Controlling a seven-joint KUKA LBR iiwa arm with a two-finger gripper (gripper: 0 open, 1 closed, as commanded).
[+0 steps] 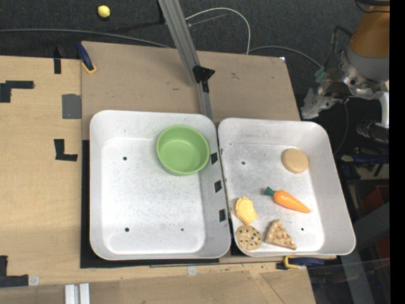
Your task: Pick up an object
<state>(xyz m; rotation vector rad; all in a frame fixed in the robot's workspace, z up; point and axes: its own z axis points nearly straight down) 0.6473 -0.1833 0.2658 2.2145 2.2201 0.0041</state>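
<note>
The right bin (329,170) holds a tan round bun (295,160), an orange carrot (288,199), a yellow ridged piece (245,210), a cookie (248,237) and a pizza slice (279,234). A green bowl (182,149) sits at the back right of the left bin (107,189). My gripper (314,103) hangs outside the right bin, just beyond its far right corner, well above and behind the bun. Nothing shows in its grasp.
A grey metal pole (183,37) slants down from the top to the gap between the bins. Cables run over the dark floor behind the bench. A small yellow ball (104,11) lies on the floor at the far left.
</note>
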